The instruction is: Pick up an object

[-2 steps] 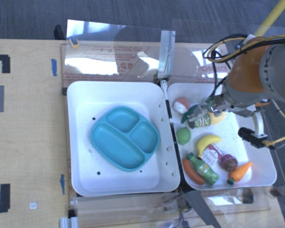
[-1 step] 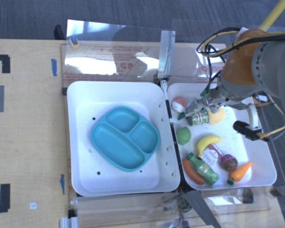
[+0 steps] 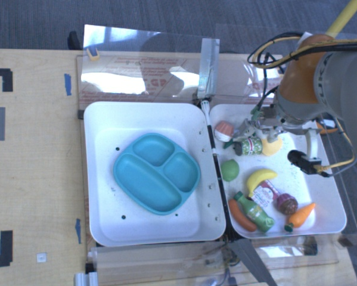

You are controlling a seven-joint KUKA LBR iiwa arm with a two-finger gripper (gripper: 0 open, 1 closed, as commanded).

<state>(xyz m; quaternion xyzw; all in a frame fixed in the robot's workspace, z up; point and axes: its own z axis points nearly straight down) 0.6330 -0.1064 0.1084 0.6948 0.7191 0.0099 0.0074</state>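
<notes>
Reaching into the right bin (image 3: 336, 216) at 12 o'clock, gripper (image 3: 257, 137) sits over a small bottle (image 3: 250, 146), presumably targeting it; finger state cannot be told. Banana (image 3: 260, 177) lies toward 6 o'clock.

No text can be read with certainty. The clear panel (image 3: 143, 64) behind the left bin (image 3: 101, 124) bears faint reddish printing, too washed out by glare to make out. The packet (image 3: 263, 193) in the right bin (image 3: 333, 213) has a white and red label, and the small bottle (image 3: 250, 146) a green one, both too small to read.
</notes>
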